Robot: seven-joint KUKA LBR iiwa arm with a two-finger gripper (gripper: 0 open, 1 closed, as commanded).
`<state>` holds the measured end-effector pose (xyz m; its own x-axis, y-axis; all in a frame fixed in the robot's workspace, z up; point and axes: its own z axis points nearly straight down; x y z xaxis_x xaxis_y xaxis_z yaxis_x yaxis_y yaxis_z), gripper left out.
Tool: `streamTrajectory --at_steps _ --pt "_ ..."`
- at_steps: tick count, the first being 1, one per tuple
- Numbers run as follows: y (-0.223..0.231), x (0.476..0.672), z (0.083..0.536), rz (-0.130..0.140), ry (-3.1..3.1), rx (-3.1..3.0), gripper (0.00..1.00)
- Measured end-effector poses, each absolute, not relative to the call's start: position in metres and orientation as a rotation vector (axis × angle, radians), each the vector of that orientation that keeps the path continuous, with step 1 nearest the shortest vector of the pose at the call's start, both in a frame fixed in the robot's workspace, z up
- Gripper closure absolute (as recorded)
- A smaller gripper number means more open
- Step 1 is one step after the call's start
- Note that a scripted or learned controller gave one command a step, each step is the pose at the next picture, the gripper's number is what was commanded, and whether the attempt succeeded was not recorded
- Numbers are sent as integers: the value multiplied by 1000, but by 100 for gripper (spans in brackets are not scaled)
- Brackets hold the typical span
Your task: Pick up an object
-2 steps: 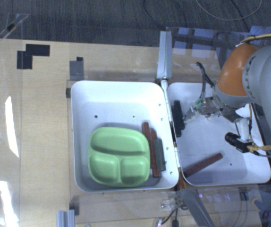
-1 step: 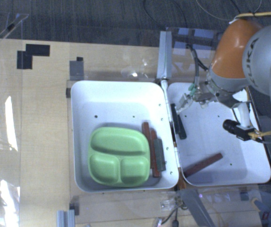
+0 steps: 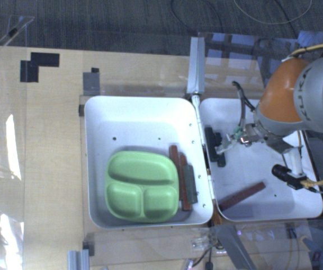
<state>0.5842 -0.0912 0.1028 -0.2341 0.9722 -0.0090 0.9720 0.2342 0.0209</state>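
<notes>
My gripper (image 3: 215, 148) is low in the right bin (image 3: 274, 207), close against that bin's left wall. Nothing is visibly held in it. A brown flat stick (image 3: 241, 195) lies slantwise on the right bin's floor, below and to the right of the gripper and apart from it. In the left bin (image 3: 128, 117) a green divided plate (image 3: 143, 187) rests on the near half of the floor. Two brown sticks (image 3: 179, 170) and a dark grey-green stick (image 3: 191, 183) lie along the plate's right side, against the bin wall.
The grey arm with its orange band (image 3: 282, 97) reaches in over the right bin's far right part. A black and yellow fitting (image 3: 289, 176) hangs by the arm above the bin's right side. A metal divider (image 3: 196, 66) stands between the bins at the back.
</notes>
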Motion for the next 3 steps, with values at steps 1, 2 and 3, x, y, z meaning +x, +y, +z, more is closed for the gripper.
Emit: streamTrajectory --at_steps 1,2,3 --pt "-99 546 98 32 2464 1899 0" --pt "-96 523 97 31 2471 1887 0" --pt "-102 615 98 26 2479 1885 0"
